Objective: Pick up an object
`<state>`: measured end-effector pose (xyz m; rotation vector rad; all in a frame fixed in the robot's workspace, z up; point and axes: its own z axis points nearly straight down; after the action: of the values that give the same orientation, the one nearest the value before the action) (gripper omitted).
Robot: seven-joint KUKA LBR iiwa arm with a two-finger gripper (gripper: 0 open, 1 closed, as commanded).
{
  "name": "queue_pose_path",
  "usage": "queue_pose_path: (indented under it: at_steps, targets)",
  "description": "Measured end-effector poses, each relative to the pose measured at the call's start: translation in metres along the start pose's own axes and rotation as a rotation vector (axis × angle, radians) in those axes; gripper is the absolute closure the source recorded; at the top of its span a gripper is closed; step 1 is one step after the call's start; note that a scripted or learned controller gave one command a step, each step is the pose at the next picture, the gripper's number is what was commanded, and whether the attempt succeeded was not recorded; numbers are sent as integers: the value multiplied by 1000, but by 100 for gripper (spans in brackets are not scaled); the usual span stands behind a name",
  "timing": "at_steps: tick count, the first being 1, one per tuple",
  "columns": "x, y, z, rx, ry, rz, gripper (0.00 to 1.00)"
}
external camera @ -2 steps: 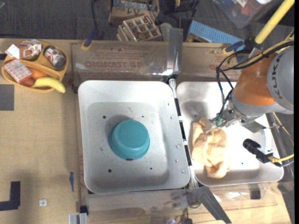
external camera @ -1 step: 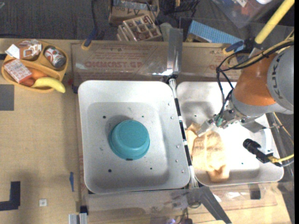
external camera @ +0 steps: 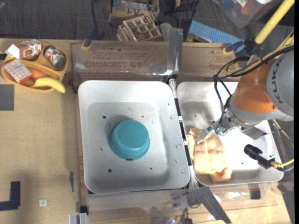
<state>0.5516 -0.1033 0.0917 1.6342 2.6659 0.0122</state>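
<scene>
Hanging low in the right bin (external camera: 261, 169), the pincer (external camera: 217, 128) is sitting right at the far edge of the tan, bread-like object (external camera: 211, 156), close enough that the two are overlapping from where I am looking. Whether it is gripping anything I cannot tell; the wrist and its cabling are crowding that spot. The arm (external camera: 254, 94), with its orange band, is reaching in from the right and bending down steeply, which I am reading as an approach straight onto the tan piece.

That tan piece is lying against the left wall of the right bin, toward the near corner, crumpled and uneven. Being tucked against the wall is likely making it awkward to take from the left side, so coming at its far, open edge is making sense to me.

Over in the left bin (external camera: 93, 101), a teal bowl (external camera: 130, 139) is resting upside down near the middle, well apart from the arm. Its smooth dome is offering little to pinch, so I am judging the tan piece the better target.

Beyond the bins, at the far left of the bench, a yellow tray of toy food (external camera: 32, 69) is sitting out of play.
</scene>
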Motion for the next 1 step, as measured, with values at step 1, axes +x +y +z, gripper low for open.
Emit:
queue_pose_path:
  at_steps: [1]
  targets:
    - [-1,0,-10,-3,0,3,100]
